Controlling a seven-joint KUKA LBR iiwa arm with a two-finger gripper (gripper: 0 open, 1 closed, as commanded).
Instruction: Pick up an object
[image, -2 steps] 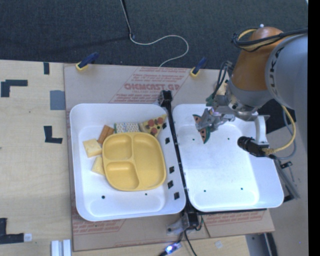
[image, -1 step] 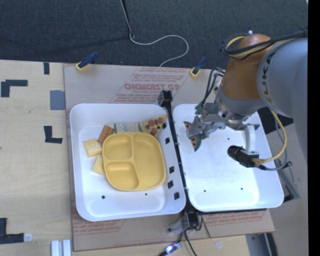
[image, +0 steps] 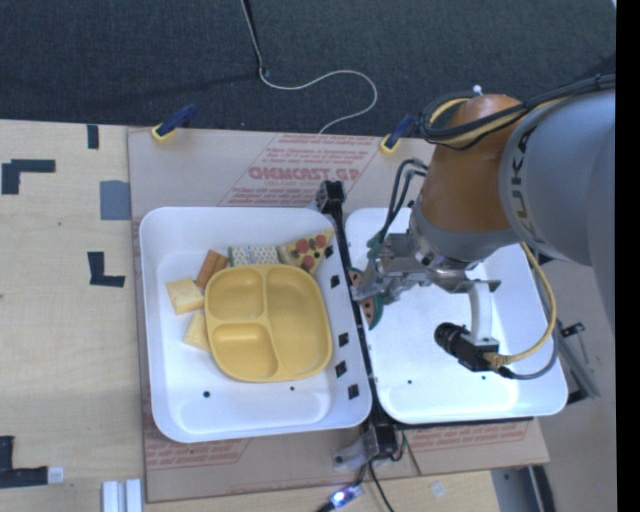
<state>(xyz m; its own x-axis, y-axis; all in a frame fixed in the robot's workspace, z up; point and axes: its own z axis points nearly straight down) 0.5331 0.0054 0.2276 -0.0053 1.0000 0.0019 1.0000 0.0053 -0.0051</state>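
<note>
My gripper (image: 372, 287) hangs low over the left edge of the right bin (image: 520, 395), close to the wall between the two bins. A small reddish-brown and green object (image: 372, 313) lies right under it on the bin floor, partly hidden by the gripper. The left bin (image: 175, 405) holds a yellow divided plate (image: 268, 322). Around the plate are a pale cheese-like block (image: 184, 296), a brown bread-like piece (image: 210, 267), a yellow wedge (image: 195, 332) and a pizza slice (image: 308, 250).
The big grey and orange arm (image: 480, 190) covers the upper part of the right bin. A black cylinder with a yellow cable (image: 462, 345) hangs over that bin's middle. Blue clamps (image: 172, 122) hold the cardboard sheet at the back.
</note>
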